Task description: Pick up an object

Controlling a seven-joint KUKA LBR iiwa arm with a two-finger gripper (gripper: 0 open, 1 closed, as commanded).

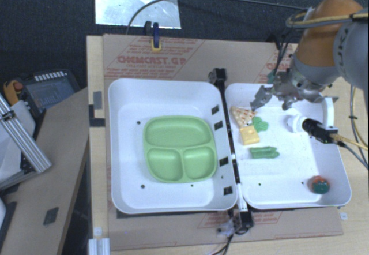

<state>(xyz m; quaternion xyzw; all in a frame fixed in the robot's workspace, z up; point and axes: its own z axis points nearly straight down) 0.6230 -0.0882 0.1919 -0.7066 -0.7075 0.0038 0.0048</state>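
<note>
A green three-compartment plastic plate [178, 149] lies in the left white bin [124, 104]. In the right white bin [334, 182] a yellow waffle-like piece [243, 115] lies just beside the grey two-finger gripper [258, 98]; its grip state I cannot tell

arm [340, 34]: bulky rounded housing, grey shell at right edge, broad orange band above wrist, glossy, light reflections on top. thin dark cable looped over orange section, pale strap or tie near it. wrist end narrower, grey metal, cluttered with brackets, detail blurred. gripper [260, 98]: small, dark grey, angular parts. white cylindrical fitting plus black stub on side of wrist assembly, white bracket beside it. yellowish cable trailing off black stub toward right. no readable markings.
</note>
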